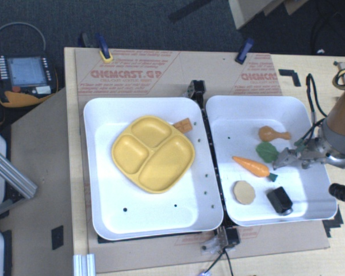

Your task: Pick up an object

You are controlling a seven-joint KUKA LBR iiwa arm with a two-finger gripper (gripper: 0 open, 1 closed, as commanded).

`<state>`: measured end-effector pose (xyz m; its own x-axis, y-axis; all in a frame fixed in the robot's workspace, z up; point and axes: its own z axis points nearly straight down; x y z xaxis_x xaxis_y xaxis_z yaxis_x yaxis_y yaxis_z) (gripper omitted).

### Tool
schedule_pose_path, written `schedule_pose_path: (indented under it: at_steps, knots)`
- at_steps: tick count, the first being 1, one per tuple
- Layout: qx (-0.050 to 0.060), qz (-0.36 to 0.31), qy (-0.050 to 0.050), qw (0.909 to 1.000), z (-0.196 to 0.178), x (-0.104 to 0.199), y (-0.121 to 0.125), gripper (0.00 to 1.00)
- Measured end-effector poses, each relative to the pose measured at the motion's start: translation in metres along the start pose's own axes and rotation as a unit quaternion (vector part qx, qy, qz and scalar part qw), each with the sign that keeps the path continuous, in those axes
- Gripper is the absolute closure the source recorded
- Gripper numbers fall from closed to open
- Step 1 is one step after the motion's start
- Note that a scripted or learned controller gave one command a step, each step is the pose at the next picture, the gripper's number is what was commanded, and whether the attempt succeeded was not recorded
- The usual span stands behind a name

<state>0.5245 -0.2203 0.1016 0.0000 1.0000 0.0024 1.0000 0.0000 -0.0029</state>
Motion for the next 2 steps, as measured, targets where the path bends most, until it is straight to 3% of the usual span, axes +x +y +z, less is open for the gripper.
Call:
schedule_pose_path:
  at_steps: [1,2]
  knots:
    - [0.0,-0.001,0.002,1.0,0.017,0.003,0.001,0.0]
    - [-0.002,-0.001,0.0,1.0,0.006,0.002,0.001,1.0]
